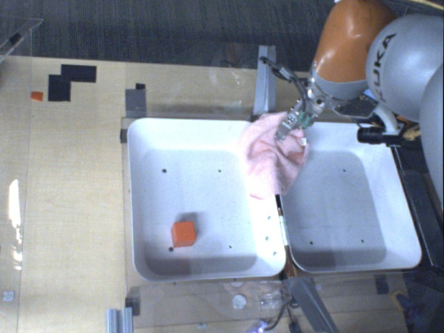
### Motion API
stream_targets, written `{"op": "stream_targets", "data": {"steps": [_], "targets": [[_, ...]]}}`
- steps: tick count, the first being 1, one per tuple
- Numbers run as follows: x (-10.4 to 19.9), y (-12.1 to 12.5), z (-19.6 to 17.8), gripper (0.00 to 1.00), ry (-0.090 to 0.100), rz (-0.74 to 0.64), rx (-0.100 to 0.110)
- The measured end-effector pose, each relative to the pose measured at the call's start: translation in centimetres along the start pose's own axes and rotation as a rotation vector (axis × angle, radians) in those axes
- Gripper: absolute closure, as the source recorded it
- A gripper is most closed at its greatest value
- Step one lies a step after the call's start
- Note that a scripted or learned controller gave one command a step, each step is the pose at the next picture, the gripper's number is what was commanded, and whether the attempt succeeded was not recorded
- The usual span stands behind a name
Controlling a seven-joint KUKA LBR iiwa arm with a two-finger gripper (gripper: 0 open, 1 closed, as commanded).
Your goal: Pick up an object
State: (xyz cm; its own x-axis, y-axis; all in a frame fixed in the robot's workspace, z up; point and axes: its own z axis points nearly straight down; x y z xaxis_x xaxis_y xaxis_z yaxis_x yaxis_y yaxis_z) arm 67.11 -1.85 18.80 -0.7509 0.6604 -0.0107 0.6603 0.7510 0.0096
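A pale pink cloth (272,155) hangs from my gripper (293,125) over the divide between the two bins, its lower folds draping toward the left bin's right edge. The gripper is shut on the cloth's top corner. An orange cube (184,234) lies on the floor of the left bin (149,186), near its front left, well away from the gripper.
The right bin (388,207) lies under the arm's wrist. Metal brackets (263,82) stand behind the bins, close to the gripper. Black patches (69,80) and a small orange mark (37,96) sit on the bench at far left.
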Motion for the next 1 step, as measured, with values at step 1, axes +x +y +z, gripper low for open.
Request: {"op": "stream_targets", "data": {"steps": [1], "targets": [[5.33,2.84,0.04,1.00,0.002,-0.258,-0.001]]}}
